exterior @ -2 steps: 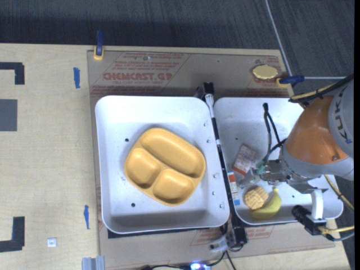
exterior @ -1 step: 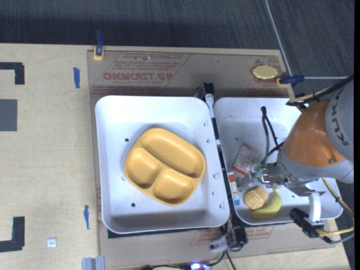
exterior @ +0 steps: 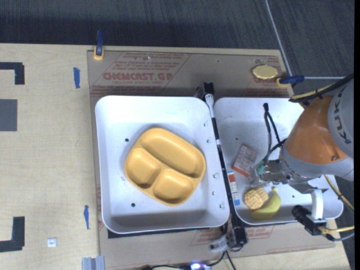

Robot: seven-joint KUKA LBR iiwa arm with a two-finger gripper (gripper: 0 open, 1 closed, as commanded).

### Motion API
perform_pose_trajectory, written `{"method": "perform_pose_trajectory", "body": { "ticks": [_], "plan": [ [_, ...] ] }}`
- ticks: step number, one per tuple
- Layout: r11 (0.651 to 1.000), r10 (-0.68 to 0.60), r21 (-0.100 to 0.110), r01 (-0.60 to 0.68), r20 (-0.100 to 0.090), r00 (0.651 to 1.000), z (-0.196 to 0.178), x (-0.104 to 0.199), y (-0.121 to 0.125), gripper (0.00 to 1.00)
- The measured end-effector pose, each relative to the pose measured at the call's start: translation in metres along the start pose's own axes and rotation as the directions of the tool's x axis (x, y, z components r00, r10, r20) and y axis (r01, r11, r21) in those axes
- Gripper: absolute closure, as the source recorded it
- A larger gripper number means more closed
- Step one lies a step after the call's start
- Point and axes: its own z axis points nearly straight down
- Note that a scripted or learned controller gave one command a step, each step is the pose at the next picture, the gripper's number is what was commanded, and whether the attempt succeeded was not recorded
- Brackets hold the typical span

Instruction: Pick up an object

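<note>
In the right bin (exterior: 242,114), my gripper (exterior: 268,172) hangs low over the front half, under the orange-banded wrist (exterior: 315,139). Just below it lie a small yellow banana (exterior: 272,204) and a round, waffle-patterned yellow piece (exterior: 255,196), side by side against the front wall. A white and red packet (exterior: 244,158) lies flat to the left of the gripper. A bit of green (exterior: 260,166) shows at the gripper's left edge; I cannot tell what it is. The arm hides the right part of this bin.
The left bin (exterior: 109,151) holds a yellow three-compartment plate (exterior: 164,165). A black divider rail (exterior: 218,151) runs between the bins. Cables (exterior: 270,128) hang over the right bin's back. A yellow disc (exterior: 265,71) sits on the cardboard behind it.
</note>
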Motion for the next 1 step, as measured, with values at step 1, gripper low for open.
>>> {"method": "perform_pose_trajectory", "body": {
  "ticks": [1],
  "plan": [
    [1.0, 0.0, 0.0, 0.0, 0.0, 1.0, 0.0, 0.0, -0.0001, 0.0]
  ]
}}
